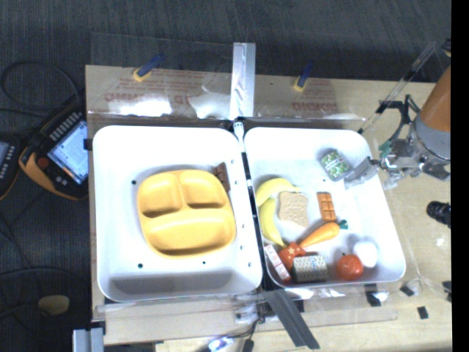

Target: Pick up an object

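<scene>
Arm (440, 108): reaches in from the right, wrist over the right bin's (388, 218) right rim.
Gripper (366, 169): low at that rim, near the green pack (335, 164); grip state can't be told.
Food: banana (270, 204), bread (294, 210), carrot (319, 234), tomato (350, 267), egg (365, 253) in the right bin.
Left bin (110, 196): yellow tray (187, 210).

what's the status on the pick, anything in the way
Gripper at right bin's far right rim, holding nothing seen. Nearest item green packet, untouched. Banana, carrot, tomato crowd the near side.
</scene>
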`<state>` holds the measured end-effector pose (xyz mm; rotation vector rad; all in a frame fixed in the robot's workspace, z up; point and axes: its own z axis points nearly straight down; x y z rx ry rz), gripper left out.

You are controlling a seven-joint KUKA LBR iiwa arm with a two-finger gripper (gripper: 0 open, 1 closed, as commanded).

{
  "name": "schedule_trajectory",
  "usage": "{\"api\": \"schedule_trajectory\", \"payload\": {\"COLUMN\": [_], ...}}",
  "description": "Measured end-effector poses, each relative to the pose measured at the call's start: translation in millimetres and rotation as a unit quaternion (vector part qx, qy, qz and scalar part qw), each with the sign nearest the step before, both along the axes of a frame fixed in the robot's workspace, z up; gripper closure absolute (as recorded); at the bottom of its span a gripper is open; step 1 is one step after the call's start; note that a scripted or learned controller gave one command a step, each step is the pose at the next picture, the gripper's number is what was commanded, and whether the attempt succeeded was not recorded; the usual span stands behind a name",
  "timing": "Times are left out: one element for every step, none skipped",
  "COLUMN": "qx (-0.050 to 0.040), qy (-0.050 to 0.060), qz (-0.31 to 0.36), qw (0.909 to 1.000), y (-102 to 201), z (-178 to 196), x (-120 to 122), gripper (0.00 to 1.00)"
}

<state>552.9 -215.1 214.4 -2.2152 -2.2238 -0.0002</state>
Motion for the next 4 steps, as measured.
{"api": "schedule_trajectory", "payload": {"qx": [-0.001, -0.0013, -0.0033, -0.0025], "qy": [0.001, -0.001, 0.0, 0.0], "qz": [-0.016, 0.027, 0.028, -0.134], "qw": [0.9999, 0.9996, 0.9996, 0.991], "y": [34, 10, 10, 59], "z": [-48, -120, -111, -18], "x": [82, 93, 93, 104], "gripper": [0.0, 0.0, 1.0, 1.0]}}
